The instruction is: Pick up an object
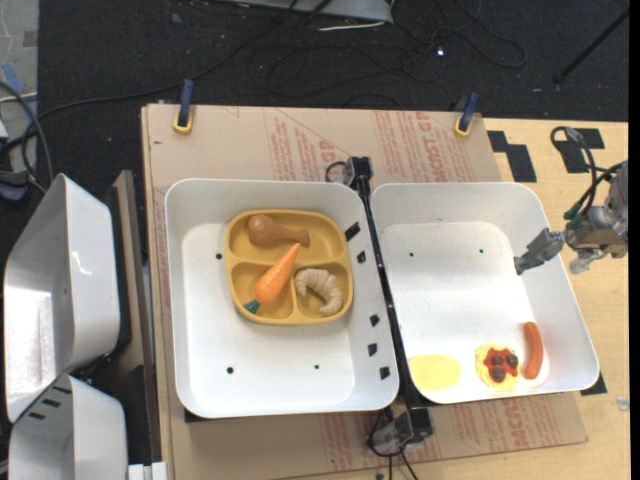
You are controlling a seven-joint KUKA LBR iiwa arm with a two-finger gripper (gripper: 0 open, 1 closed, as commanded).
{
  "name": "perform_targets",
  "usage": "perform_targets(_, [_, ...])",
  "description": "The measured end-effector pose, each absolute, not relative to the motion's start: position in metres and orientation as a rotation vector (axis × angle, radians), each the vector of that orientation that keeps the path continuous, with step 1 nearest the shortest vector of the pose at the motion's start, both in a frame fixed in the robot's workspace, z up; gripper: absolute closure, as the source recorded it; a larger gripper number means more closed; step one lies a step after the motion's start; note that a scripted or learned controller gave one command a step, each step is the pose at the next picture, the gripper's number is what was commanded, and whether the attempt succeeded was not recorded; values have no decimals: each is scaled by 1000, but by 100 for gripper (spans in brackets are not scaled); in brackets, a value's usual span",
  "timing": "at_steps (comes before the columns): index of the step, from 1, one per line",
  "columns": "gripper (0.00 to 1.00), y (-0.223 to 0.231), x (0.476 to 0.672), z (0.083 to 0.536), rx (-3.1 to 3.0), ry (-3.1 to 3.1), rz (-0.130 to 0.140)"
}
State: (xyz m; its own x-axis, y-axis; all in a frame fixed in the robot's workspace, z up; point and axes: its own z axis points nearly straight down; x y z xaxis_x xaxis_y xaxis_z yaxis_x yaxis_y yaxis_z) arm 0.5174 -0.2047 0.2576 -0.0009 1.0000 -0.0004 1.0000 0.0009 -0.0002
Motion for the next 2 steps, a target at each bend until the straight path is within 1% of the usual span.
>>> perform_targets(1, [0,-205,525,198,2226,2224,-4])
perform_targets(2, [0,-209,527,154,2226,2222,-4])
